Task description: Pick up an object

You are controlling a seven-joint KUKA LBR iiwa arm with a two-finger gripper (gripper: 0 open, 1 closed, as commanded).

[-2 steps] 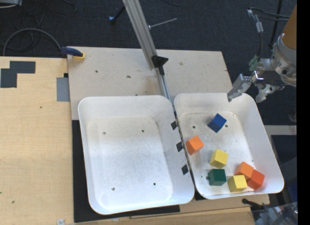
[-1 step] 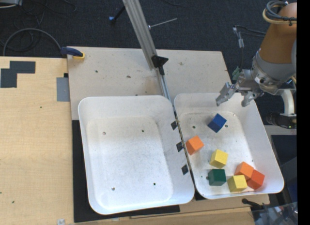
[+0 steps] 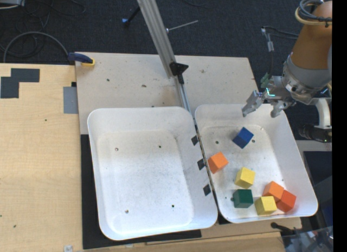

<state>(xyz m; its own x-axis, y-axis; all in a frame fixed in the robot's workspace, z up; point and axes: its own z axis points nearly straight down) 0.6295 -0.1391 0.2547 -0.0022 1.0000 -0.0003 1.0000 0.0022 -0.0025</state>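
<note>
My gripper (image 3: 264, 108) hangs over the far edge of the right bin (image 3: 303, 161), open, its two fingers spread with nothing between them. Below it and slightly left lies a blue cube (image 3: 243, 137). Further toward the front are an orange cube (image 3: 218, 162), a yellow cube (image 3: 245, 177), a dark green cube (image 3: 243, 198), a second yellow cube (image 3: 265, 205), and an orange-red pair (image 3: 281, 195) touching each other near the front right corner.
The left bin (image 3: 108, 137) sits beside the right one, with black clips along the shared rim. A slanted aluminium post (image 3: 160, 34) rises behind the bins. Wooden bench surface lies to the left.
</note>
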